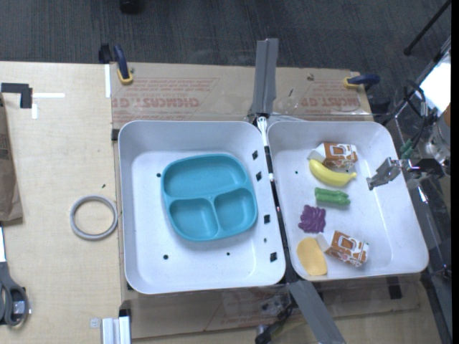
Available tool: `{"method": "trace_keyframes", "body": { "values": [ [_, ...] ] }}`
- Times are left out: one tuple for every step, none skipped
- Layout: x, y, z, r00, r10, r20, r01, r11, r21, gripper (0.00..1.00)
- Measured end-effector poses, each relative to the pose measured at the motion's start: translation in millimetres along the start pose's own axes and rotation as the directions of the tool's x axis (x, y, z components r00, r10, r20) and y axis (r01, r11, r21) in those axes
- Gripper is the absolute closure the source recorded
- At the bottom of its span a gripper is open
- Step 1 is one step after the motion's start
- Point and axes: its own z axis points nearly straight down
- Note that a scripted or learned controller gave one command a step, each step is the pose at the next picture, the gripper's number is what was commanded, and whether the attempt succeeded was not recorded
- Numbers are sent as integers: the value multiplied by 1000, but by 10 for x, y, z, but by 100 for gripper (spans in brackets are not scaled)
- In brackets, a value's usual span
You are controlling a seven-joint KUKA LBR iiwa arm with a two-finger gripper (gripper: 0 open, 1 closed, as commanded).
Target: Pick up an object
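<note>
The right bin (401, 228) holds several toy foods. A yellow banana (332, 173) lies near the back, with a brown-and-white carton (338, 153) just behind it. In front of the banana come a green vegetable (332, 197), a purple bunch of grapes (312, 219), a yellow-orange piece (312, 256) and a second carton (349, 249). My gripper (384, 172) hangs over the bin's right side, to the right of the banana and apart from every item. Nothing shows in its grasp.
A blue divided plate (209, 196) lies in the left bin (136, 213). On the bench to the left sit a grey tape ring (94, 216) and scissors (11, 303). A grey post (265, 77) rises behind the divider between the bins.
</note>
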Motion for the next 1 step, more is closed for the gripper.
{"method": "trace_keyframes", "body": {
  "values": [
    [309,425,812,989,148,0,-148,989,1,0]
  ]
}}
